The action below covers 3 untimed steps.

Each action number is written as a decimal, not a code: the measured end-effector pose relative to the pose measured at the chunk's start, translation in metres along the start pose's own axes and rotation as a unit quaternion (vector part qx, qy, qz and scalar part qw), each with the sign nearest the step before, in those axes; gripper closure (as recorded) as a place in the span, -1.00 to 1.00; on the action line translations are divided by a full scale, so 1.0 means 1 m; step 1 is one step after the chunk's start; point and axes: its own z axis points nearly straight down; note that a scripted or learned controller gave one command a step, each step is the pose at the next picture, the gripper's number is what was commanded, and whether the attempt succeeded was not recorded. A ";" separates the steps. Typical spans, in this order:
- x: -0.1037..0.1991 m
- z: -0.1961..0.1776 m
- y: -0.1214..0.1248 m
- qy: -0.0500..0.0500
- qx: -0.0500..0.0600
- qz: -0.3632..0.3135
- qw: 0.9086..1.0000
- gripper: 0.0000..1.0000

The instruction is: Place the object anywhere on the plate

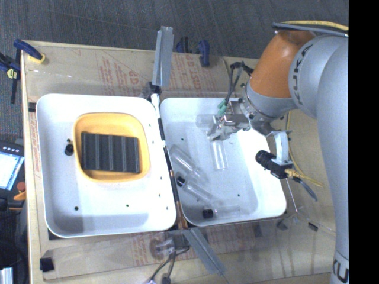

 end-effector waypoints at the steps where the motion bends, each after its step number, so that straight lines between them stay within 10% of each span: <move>1: 0.060 0.014 0.025 0.001 -0.001 -0.087 0.996 1.00; 2: 0.128 0.020 0.062 0.000 -0.002 -0.219 0.976 1.00; 3: 0.149 0.020 0.027 0.000 0.000 -0.358 0.934 1.00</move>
